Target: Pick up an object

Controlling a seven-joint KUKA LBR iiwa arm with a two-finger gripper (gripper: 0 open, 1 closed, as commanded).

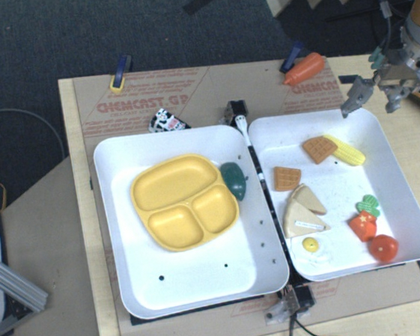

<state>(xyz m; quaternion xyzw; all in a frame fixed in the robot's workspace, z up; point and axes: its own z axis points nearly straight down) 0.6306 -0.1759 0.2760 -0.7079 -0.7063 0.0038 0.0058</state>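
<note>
Up at the right bin's [403, 179] far corner the gripper [374, 97] hangs with fingers spread, nothing between them; the arm is cut off by the frame edge. Toy food sits below: corn [346, 152], crackers [317, 149], a tomato [383, 248]. Something dark green [233, 179] half-hides behind the yellow tray [184, 201].

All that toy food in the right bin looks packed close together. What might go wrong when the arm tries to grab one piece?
Two likely snags. The cracker touches the yellow corn, so closing on one may drag or knock the other. The tomato lies in the right bin's near corner, close to the rim, leaving little room beside it. The gripper, jaws spread, hangs over the far rim, beside the food rather than above it.
</note>
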